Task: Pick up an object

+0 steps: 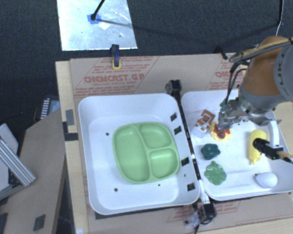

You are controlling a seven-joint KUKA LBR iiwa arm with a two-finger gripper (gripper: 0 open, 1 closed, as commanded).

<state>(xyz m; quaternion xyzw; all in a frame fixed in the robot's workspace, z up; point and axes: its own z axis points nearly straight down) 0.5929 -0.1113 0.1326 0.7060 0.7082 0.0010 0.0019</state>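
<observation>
White plastic makes up the two biggest things here: the left bin [95, 118] and the right bin [243, 174], side by side on a cardboard sheet [117, 78] printed in red. The claw [224, 124] hangs over the right bin's far half, and every place below is told from it.

The left bin lies wholly to the claw's left in the view, past the divider between the two. The arm [273, 80], grey with an orange band, runs from the claw up and to the right. The plate [144, 152], pale green with three compartments, sits in the middle of the left bin, well apart from the claw, to its left and somewhat nearer the camera.

A yellow piece [253, 153] lies to the claw's right and a little nearer the camera. A green leaf [215, 173] lies nearer the camera than the claw, slightly to its left, close to the bin's near wall. A teal lump [209, 150] sits between the leaf and the claw, slightly left of the claw. An orange-and-white box [206, 120] is just beside the claw on its left. A white egg [266, 180] rests right of the claw, by the near wall.

The toy [221, 133], red and yellow, is directly under the claw's tip, on its near-left side, and the tip overlaps it. Whether the claw is wide, narrow or gripping the toy cannot be told from this angle.
</observation>
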